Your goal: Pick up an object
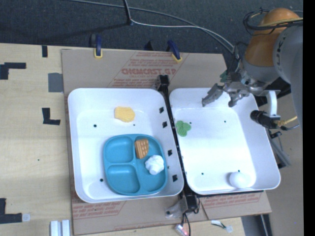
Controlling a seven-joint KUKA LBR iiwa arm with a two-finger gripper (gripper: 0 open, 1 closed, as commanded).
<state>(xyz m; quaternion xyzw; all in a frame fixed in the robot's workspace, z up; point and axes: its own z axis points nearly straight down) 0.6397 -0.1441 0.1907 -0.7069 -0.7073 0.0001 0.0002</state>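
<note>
My gripper [220, 99] hangs over the far right part of the right bin [256, 146], its two fingers spread open with nothing between them. A small green object [183, 128] lies at the right bin's left side, below and left of the gripper. A white ball [240, 179] rests near that bin's near edge. In the left bin [81, 132], a yellow piece [124, 114] lies on the floor above a blue divided tray [120, 173]. The tray holds a waffle-like brown piece [141, 148] and a white crumpled object [155, 164].
The two bins sit side by side on a cardboard sheet [142, 68] clamped at the back. A black divider with clips [170, 127] runs between the bins. Cables [162, 21] cross the dark floor behind the bench.
</note>
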